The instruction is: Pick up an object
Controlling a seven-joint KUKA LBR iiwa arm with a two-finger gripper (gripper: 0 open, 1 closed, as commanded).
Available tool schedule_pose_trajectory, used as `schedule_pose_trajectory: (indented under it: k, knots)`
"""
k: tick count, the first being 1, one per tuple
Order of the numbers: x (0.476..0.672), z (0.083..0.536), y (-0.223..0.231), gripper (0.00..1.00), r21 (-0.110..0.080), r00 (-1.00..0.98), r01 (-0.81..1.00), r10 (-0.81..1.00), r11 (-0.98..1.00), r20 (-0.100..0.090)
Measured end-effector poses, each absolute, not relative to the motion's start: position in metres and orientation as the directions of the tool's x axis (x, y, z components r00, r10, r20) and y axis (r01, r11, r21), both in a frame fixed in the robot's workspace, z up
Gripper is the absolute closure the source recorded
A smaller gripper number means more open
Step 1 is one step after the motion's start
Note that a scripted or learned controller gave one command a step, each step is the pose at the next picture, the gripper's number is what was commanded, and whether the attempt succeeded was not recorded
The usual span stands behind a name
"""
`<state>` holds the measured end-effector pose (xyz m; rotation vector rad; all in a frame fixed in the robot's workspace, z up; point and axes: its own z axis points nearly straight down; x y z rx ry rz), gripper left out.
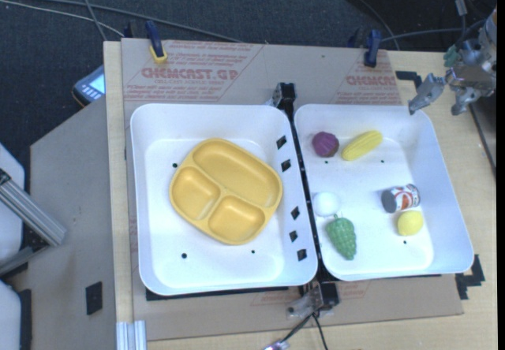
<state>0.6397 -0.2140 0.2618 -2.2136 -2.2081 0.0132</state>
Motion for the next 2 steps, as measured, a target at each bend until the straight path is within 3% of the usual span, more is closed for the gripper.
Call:
schedule_pose_trajectory:
  k: [1,2]
  knots:
    - [0.642,0.269,-0.213,0.00,-0.005,-0.001,1.000,1.000,0.001,0.002]
    - [0.647,0.204,-0.215,0.00,-0.010,-0.001,1.000,1.000,0.001,0.003]
